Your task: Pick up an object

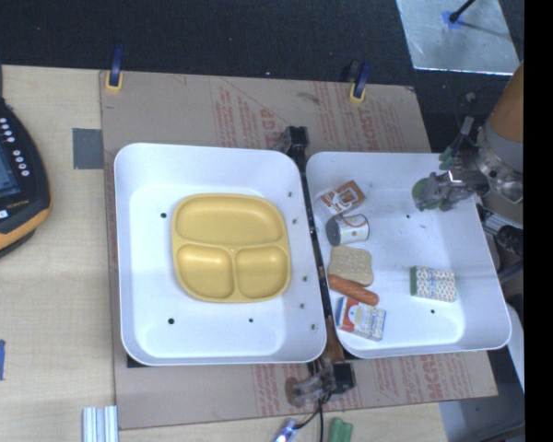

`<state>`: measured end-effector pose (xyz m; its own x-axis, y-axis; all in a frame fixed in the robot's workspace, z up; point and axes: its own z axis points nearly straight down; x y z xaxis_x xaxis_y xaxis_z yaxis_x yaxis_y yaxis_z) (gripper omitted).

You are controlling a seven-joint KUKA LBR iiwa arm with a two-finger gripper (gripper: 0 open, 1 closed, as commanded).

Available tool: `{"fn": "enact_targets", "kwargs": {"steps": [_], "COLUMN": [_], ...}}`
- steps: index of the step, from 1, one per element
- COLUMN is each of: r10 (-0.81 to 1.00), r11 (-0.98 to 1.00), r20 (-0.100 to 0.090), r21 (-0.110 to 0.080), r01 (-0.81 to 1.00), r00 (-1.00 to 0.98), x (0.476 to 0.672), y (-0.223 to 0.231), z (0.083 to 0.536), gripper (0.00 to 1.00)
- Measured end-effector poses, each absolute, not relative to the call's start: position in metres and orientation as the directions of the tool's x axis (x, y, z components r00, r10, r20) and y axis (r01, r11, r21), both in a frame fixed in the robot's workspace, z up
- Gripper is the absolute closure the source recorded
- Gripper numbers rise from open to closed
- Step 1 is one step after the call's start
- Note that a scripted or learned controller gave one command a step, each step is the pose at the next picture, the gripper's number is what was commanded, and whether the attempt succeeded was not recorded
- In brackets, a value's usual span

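The right bin holds several small items along its left side: a brown-and-white packet, a grey-and-white can lying on its side, a slice of bread, a hot dog and a red, white and blue packet. A green-patterned block lies alone toward the right. My gripper hangs over the bin's upper right part, reaching in from the right, well away from every item. Nothing shows between its fingers.
The left bin holds a yellow divided plate. A teach pendant lies on the bench at the far left. Clamps pin the cardboard sheet at the back. Bare bin floor lies between the block and the left-side items.
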<state>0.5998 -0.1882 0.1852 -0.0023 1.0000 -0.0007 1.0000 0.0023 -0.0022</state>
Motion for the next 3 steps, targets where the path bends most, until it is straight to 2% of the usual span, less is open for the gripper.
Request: {"fn": "enact_targets", "kwargs": {"steps": [1,2,3], "r10": [1.000,1.000,1.000], "r11": [0.003,0.004,0.003], "r20": [0.001,-0.001,-0.001], "r21": [-0.002,-0.004,-0.004], "r01": [1.000,1.000,1.000], "r00": [-0.003,-0.004,-0.003], "x": [0.649,0.549,0.549], "y": [-0.172,-0.129,-0.130], "z": [0.180,0.182,0.182], "gripper": [1.00,1.00,0.00]}}
